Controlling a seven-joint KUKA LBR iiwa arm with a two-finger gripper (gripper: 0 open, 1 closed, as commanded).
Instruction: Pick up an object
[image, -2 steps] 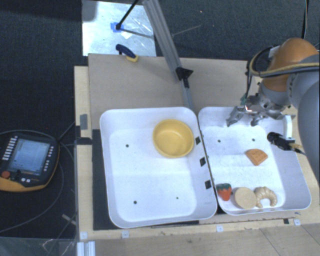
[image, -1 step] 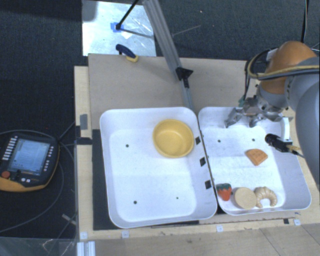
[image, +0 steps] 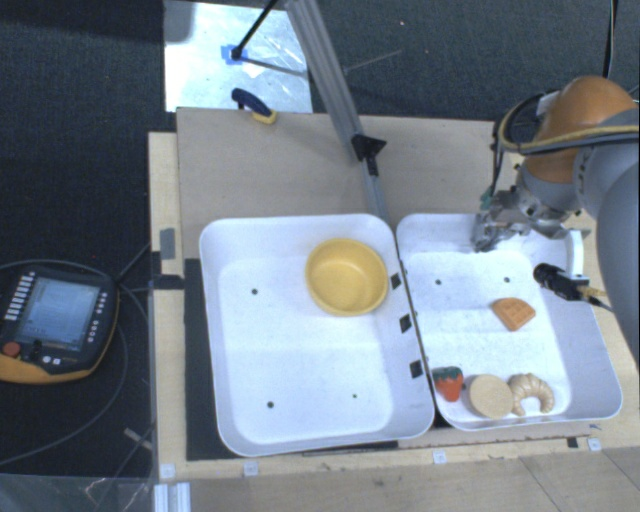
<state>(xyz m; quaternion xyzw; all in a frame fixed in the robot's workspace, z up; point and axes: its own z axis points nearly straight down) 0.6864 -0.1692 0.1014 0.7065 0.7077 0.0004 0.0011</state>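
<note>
Gripper (image: 487, 237) hangs over the far edge of the right bin (image: 600, 345), well apart from the orange waffle piece (image: 513, 314) near that bin's middle; whether it is released or clenched cannot be told. Along the right bin's near wall lie a small red vegetable (image: 449, 382), a round tan disc (image: 490, 396) and a croissant (image: 533, 391), side by side. Beyond the right bin's left wall, the left bin (image: 240, 400) carries a yellow bowl (image: 346, 277).
</note>
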